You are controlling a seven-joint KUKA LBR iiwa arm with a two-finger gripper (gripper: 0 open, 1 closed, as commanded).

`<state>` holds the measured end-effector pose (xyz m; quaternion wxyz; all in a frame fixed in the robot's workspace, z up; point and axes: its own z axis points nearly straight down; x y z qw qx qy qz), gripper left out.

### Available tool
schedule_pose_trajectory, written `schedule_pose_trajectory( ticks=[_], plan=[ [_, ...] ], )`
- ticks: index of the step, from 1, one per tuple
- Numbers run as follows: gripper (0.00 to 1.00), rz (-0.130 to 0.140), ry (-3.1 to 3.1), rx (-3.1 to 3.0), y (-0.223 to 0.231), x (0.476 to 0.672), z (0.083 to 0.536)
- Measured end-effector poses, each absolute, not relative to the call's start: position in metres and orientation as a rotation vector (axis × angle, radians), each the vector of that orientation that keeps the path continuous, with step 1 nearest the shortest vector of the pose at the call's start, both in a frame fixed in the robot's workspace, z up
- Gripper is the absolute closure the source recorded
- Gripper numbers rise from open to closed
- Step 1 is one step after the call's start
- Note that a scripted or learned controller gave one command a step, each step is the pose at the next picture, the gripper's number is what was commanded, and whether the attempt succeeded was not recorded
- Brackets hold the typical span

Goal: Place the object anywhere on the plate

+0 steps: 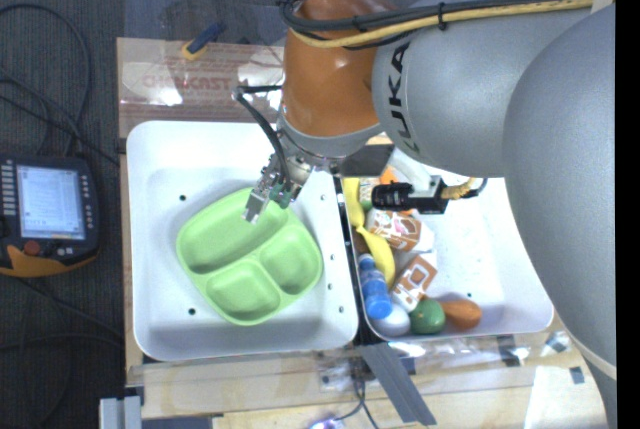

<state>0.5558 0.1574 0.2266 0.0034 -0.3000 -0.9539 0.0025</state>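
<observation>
In the left bin point(160, 167), a light green plate point(250, 260) with three compartments lies tilted relative to the bin walls, occupying most of the floor. The arm point(480, 87) enters from the right, its orange band point(330, 67) sitting above the bins' far edge. The gripper point(268, 197) hangs over the plate's upper right rim, above the largest compartment; whether it is apart, together, or clamped on anything cannot be told at this angle. In the right bin point(500, 267), the candidate objects are crowded against the dividing wall: a yellow banana point(363, 235), a blue bottle point(374, 289), a patterned brown-and-white carton point(408, 257), a green ball point(427, 317), and an orange ball point(461, 313) just beside it. None of these touches the plate. To the left of the bench, on the dark carpet, rests a teach pendant point(45, 212) with a lit screen.
</observation>
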Motion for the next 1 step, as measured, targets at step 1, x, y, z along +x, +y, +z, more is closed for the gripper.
schedule_pose_trajectory(
  ticks=[1],
  plan=[
    [1.00,0.000,-3.100,-0.539,0.1357,0.6061,0.2634]
  ],
)
